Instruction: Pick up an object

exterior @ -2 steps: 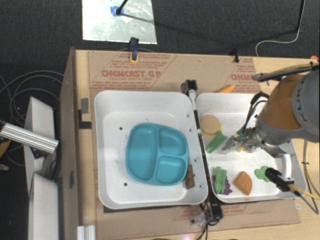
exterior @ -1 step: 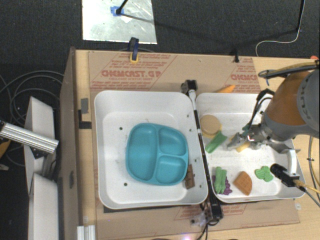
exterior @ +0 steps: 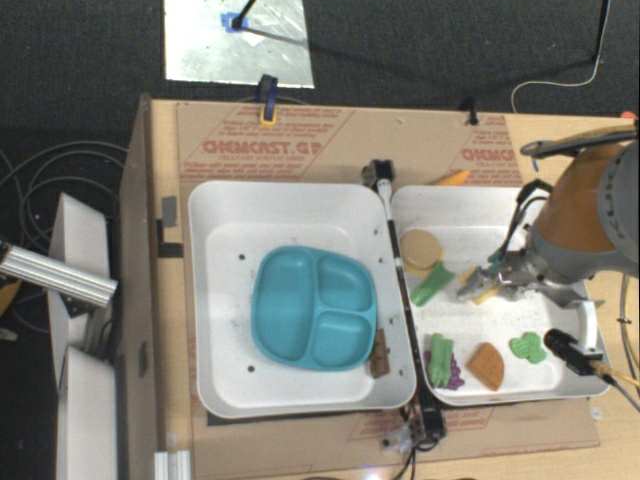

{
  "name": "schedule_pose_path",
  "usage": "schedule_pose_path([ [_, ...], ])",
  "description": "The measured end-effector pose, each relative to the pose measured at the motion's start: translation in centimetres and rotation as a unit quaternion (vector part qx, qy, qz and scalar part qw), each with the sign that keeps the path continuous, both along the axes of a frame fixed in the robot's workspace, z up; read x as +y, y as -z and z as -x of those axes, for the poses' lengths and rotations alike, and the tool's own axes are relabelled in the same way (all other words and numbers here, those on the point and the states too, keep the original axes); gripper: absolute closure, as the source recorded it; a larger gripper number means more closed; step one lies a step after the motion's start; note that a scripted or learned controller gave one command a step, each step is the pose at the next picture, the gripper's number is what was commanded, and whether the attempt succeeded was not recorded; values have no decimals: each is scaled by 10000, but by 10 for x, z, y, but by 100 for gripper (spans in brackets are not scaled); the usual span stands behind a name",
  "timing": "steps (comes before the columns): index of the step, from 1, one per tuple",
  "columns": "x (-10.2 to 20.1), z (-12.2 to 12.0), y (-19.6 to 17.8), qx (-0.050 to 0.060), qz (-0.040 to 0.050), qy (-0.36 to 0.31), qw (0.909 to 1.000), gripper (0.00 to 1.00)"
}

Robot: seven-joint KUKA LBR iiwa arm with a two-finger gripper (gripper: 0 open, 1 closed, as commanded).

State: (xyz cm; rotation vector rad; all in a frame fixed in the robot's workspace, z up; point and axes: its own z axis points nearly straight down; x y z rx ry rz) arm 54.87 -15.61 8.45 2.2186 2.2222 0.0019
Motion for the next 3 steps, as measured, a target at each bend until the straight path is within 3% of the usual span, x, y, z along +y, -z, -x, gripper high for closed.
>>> schedule_pose_path([
  [1,0,-6,0,-5,-1,-10,10000,0],
  [2,0,-7,-11,-17,-4,-20,10000,100],
  [3,70,-5,-157,-57,-2,-51,10000,100],
])
